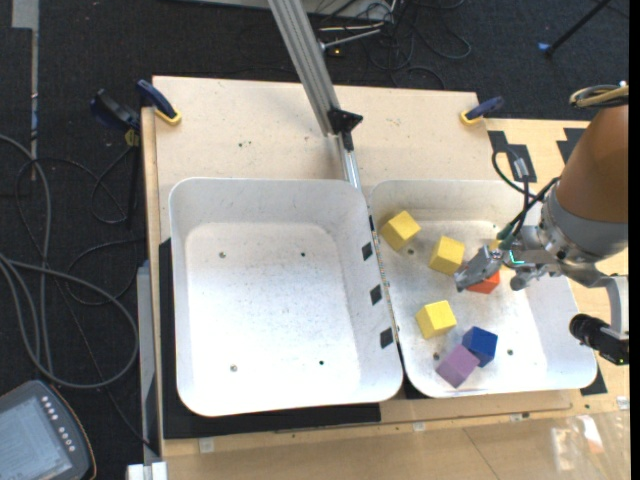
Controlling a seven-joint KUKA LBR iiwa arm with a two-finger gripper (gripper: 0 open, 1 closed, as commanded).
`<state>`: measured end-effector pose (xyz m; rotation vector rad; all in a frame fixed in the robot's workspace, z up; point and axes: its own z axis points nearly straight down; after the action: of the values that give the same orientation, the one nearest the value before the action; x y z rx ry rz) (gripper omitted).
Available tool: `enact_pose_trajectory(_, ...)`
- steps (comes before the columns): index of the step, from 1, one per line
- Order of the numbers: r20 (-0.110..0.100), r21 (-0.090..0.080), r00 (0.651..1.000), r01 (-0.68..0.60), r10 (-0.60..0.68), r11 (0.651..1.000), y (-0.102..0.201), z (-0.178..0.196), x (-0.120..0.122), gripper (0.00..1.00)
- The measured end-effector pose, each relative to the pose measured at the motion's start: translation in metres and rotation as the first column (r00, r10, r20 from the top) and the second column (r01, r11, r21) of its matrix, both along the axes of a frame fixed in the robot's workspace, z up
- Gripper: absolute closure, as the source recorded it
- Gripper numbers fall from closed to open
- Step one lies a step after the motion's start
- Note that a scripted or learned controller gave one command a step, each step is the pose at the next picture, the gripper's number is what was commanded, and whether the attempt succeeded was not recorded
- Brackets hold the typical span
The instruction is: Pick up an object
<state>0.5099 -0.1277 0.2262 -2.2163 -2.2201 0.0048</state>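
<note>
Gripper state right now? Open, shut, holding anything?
Gripper: low in the right bin, right at the orange block. Cannot tell whether it is open or shut, or whether it holds the block.

camera: one, fixed above the surface (300, 118) | facing: down at a slant | distance: far enough to take in both white bins (270, 288) and the floor (70, 218) | arm (600, 178): from right
</note>
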Motion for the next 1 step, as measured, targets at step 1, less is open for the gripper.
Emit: enact_pose_trajectory(1, 0.005, -0.001, 1.0, 0.002, -0.002, 1.0, -0.0002, 0.0023, 0.0009, 0.0)
